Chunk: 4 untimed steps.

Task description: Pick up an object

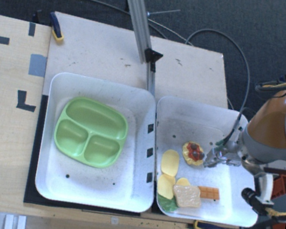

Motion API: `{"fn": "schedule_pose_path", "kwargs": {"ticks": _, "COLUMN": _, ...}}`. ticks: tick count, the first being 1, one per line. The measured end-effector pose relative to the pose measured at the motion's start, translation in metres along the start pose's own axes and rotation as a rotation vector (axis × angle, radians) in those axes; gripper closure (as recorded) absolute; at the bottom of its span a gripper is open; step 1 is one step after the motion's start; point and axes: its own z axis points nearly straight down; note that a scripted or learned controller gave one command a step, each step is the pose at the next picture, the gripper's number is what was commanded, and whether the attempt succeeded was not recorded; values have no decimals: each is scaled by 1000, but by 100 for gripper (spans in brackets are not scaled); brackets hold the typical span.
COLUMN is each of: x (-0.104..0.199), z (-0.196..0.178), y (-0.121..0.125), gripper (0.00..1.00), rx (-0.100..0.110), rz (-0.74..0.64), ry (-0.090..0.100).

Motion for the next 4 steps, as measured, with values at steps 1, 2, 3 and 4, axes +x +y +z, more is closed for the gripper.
{"fn": "schedule_pose_path", "kwargs": {"ticks": 1, "x": -7, "z": -45, "y": -1, "gripper": 100, "rx": -1, "rz": 0, "ry": 0}}
{"fn": "schedule_pose_path", "kwargs": {"ticks": 2, "x": -7, "z": -98, "y": 0, "gripper": 100, "rx": -2, "rz": -1, "ry": -1}}
{"fn": "schedule_pose_path", "kwargs": {"ticks": 3, "x": 54, "z": -104, "y": -3, "gripper": 100, "rx": 2, "rz": -7, "ry": 3}}
{"fn": "schedule_pose_path", "kwargs": {"ticks": 4, "x": 108, "z": -91, "y": 1, "gripper": 100, "rx": 5, "rz": -6, "ry": 3}}
